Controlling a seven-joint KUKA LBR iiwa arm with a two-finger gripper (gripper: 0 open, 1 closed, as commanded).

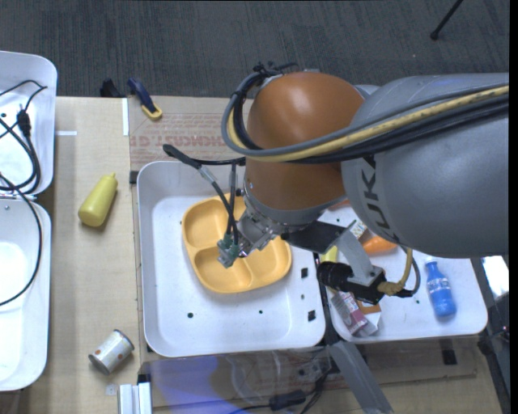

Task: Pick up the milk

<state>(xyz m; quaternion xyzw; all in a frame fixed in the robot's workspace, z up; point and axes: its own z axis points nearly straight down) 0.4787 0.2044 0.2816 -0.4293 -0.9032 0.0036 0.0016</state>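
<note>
Inside the left bin (162,307) lies a yellow plate (206,234); the right bin (477,319) holds a blue bottle (439,289).

— What lies under everything?

— A pale wooden desk (69,275), lit evenly from above. A brown sheet of cardboard (190,129) with red print covers part of it near the far edge.

— And past the desk?

— A dark grey carpet floor (162,40) runs along the top. A thin black stand leg (449,18) crosses it at the upper right.

— Anything on the left?

— White basins (20,340) with black cables (24,162) looping over them.
</note>
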